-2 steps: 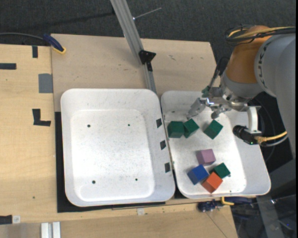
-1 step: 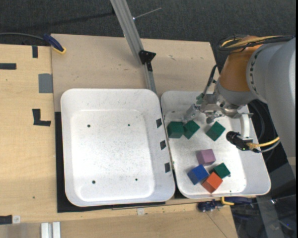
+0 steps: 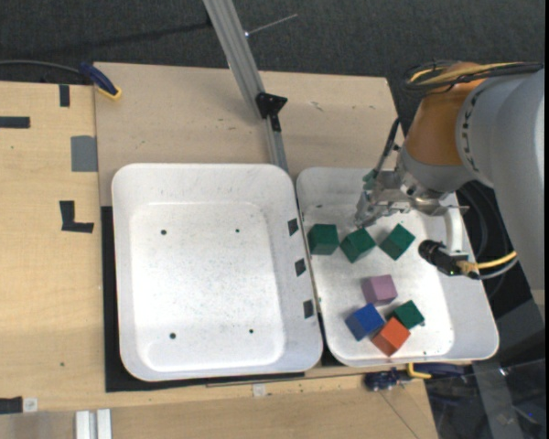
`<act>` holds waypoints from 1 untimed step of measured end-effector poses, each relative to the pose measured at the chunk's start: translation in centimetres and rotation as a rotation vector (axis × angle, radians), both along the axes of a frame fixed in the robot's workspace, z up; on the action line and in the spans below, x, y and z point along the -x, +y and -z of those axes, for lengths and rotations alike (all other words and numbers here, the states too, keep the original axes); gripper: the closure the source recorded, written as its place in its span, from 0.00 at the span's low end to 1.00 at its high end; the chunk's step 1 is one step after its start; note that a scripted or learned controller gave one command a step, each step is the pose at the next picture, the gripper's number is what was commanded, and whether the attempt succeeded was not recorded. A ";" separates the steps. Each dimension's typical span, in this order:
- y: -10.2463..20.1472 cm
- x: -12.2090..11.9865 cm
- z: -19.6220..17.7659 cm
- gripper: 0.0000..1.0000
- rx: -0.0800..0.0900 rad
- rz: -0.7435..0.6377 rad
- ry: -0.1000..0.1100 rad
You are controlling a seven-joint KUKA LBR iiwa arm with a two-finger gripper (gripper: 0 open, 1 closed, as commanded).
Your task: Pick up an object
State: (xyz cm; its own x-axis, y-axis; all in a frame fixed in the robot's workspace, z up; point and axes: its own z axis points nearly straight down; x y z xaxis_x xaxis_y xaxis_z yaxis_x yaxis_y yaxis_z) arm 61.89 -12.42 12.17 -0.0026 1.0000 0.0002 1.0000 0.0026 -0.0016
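The right bin (image 3: 334, 186) holds several small blocks. Three green cubes lie in a row across its middle: one on the left (image 3: 323, 239), one in the centre (image 3: 358, 244) and one on the right (image 3: 397, 241). Nearer the front lie a purple cube (image 3: 379, 289), a blue cube (image 3: 364, 321), an orange-red cube (image 3: 392, 337) and a fourth green cube (image 3: 408, 315). My gripper (image 3: 373, 212) hangs low in the bin, just behind the centre green cube. I see nothing held in it.
The left bin (image 3: 128, 190) lies beside the right one. A slanted metal pole (image 3: 242, 58) runs down to the gap between the bins. A black connector with a yellow cable (image 3: 448, 259) hangs beside the wrist, over the right bin's right side.
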 end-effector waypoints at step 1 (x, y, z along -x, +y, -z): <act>-0.1 0.0 -4.2 1.00 0.001 0.001 -0.004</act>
